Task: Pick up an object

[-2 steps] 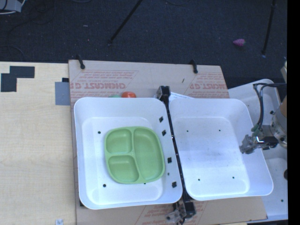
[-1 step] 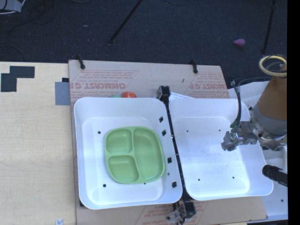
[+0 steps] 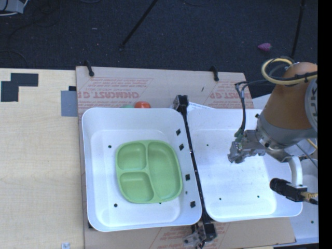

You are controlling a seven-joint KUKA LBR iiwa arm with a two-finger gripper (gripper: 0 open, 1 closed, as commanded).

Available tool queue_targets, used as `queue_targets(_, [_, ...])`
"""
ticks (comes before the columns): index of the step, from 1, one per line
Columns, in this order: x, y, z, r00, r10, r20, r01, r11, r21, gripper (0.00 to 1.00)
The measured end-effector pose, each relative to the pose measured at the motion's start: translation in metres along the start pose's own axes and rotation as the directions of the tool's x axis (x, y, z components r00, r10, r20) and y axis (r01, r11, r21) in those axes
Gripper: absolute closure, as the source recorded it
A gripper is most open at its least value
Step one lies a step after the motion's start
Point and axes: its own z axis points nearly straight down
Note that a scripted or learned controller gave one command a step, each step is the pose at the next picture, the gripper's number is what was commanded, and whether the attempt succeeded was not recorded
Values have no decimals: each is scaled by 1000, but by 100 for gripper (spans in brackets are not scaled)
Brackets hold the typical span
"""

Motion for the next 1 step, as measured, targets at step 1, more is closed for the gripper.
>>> queue_targets(1, [44,8,-7,1000,0,1,0,1000,0,100])
